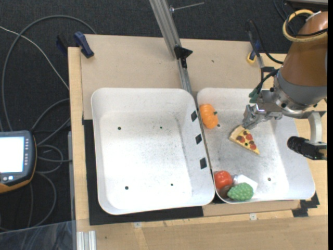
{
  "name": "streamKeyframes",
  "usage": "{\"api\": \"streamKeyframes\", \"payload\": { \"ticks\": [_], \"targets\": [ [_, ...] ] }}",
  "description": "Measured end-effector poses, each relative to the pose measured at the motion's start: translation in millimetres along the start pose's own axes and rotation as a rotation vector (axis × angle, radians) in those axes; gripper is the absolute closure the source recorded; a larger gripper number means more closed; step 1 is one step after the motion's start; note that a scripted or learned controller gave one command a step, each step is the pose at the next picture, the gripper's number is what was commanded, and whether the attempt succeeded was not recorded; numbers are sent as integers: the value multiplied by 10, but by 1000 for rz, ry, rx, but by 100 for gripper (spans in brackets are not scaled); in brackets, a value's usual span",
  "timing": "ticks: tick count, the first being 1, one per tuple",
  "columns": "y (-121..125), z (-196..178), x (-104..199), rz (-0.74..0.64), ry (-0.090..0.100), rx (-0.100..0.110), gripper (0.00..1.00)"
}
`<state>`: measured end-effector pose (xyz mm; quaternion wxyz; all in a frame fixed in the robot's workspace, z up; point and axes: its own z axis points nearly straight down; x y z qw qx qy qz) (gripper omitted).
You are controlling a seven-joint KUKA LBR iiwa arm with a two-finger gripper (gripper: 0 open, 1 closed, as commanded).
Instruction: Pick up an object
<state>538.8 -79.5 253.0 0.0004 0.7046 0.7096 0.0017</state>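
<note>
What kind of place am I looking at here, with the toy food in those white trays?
Probably a robotics lab bench for grasping trials. A robot arm reaches over two white bins holding toy food such as a pizza slice, cables trail across the dark floor, and a handheld control pendant sits beside the bench.

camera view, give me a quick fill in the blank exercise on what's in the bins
1. The pizza slice lies in the ____ bin.
2. The gripper hangs just above the ____.
3. The orange toy lies near the divide between the two ____.
4. The green toy sits beside a ____ one at the near edge.

Missing words: right; pizza slice; bins; red
</note>
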Motion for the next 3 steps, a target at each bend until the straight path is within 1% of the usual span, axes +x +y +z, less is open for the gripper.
{"api": "streamKeyframes", "payload": {
  "ticks": [1, 2, 3],
  "targets": [
    [104, 112, 592, 0, 1, 5, 100],
    [84, 61, 1096, 0, 1, 2, 100],
    [169, 1, 1622, 0, 1, 2, 100]
  ]
}}
